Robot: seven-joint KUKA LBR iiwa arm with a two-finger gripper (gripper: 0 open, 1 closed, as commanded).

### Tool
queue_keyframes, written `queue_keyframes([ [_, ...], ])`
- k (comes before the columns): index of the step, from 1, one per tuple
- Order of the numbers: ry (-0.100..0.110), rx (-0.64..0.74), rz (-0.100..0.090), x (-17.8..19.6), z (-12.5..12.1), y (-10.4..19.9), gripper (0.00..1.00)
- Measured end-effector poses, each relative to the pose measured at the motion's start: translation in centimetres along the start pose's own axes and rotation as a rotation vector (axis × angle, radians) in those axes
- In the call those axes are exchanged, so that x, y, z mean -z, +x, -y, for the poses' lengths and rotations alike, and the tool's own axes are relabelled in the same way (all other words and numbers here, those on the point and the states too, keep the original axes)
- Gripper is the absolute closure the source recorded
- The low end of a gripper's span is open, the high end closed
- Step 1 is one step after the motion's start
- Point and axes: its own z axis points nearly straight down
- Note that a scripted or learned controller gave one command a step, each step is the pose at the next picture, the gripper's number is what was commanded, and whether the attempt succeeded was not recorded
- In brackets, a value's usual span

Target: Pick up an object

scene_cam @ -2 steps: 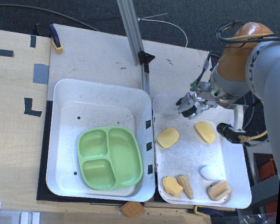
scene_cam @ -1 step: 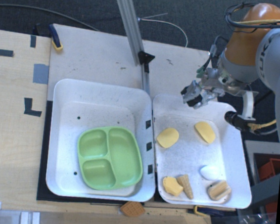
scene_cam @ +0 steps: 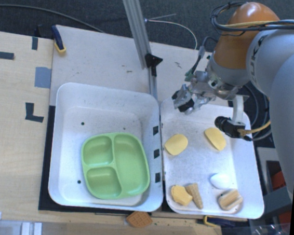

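Nearest you, a cookie (scene_cam: 139, 219) lies outside the bins. Your gripper (scene_cam: 184, 103) hovers over the right bin's (scene_cam: 250, 175) far-left corner, apparently empty; a yellow piece (scene_cam: 176, 144) sits just below it.

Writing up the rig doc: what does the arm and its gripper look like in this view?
The arm is bulky, rounded and light grey, with a glossy orange band above the wrist. Thin dark cables loop over that band. Dark lettering marks the grey shell beside it, too cut off to read. The gripper is a small cluster of grey metal and black parts.
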Motion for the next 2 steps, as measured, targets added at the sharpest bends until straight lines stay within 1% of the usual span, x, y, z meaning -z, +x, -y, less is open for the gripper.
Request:
queue_keyframes([
  [2,-0.001,0.002,-0.001,1.5,1.0,10.9,1.00],
])
